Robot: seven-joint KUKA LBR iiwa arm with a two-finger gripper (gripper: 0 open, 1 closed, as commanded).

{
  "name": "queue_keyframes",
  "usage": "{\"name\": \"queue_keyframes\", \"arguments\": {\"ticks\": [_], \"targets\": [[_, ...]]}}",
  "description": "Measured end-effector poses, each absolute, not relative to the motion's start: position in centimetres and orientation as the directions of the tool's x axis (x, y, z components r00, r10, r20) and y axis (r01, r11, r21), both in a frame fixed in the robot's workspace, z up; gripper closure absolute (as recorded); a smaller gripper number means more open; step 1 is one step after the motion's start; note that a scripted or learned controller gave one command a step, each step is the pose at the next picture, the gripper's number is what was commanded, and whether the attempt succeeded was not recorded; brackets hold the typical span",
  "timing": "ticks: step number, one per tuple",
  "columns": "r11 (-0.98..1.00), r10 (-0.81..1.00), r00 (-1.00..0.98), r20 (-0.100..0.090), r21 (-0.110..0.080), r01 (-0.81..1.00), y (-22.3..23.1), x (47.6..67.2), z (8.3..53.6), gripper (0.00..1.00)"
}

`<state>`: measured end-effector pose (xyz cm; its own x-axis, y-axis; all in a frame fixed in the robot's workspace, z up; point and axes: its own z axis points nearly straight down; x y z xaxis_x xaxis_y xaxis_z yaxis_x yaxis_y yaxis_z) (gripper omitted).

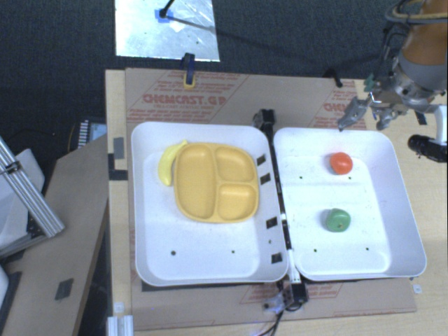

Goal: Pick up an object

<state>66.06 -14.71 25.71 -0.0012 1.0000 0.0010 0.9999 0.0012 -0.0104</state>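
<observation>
Arm (420, 44): enters at upper right, above the far corner of the right bin.
Gripper (365, 115): fingers spread, nothing between them, over the right bin's far rim.
Right bin (402, 187): holds a tomato (341, 163) near the far side and a green fruit (337, 220) nearer the camera, well apart.
Left bin (147, 243): holds a yellow tray (214, 182); a banana (168, 162) touches its left edge.

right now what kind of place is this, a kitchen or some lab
Most likely a robot lab, not a kitchen: two shallow white plastic bins side by side on a cardboard-covered bench, toy-like food such as a small orange ball, and a grey arm's hand reaching in.
</observation>
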Motion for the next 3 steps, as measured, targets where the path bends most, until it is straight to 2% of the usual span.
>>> {"name": "queue_keyframes", "arguments": {"ticks": [1, 3], "targets": [[0.003, 1.000, -0.003, -0.001, 0.002, 1.000, -14.7, 66.2, 26.5, 0.00], [0.001, 1.000, -0.001, -0.001, -0.001, 1.000, -15.6, 66.5, 15.3, 0.00]]}}
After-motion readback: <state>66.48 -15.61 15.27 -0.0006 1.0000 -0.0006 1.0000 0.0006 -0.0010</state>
